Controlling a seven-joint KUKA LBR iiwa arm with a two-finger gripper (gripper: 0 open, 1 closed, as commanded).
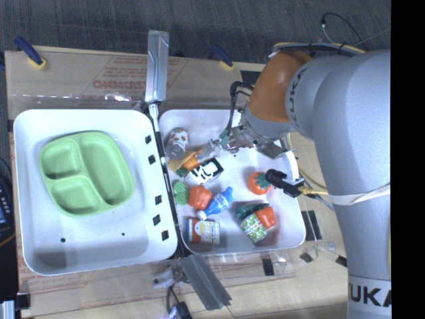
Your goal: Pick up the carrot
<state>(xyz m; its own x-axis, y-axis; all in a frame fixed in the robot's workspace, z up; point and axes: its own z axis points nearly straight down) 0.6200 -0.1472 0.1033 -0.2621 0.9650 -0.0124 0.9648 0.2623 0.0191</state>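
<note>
A grey arm (345,145) with an orange band reaches into the right bin (292,234), its gripper (214,150) low over the clutter near the bin's upper left corner. The step in hand appears to be the approach and grasp: the gripper's tip sits just beside, perhaps touching, the carrot (188,161), an orange stick with a green top lying aslant close to the bin's left wall. Whether the carrot is between the fingers cannot be told from this angle, nor whether they are spread or pressed together. If the hold is not made, the next move likely calls for closing squarely across the carrot's body, then a straight lift clear of its neighbours.

The left bin (26,178), beside the right bin, bears a green divided plate (86,171). Within the right bin lie a tin can (176,140) above the carrot, a black-and-white card (204,172) touching it, an orange pepper (199,196), a blue bottle (220,201), a tomato (259,183) and a labelled jar (202,230).

Writing: "KUKA" shows partly on the arm's base; red print on the cardboard behind the bins is too faint to read.
</note>
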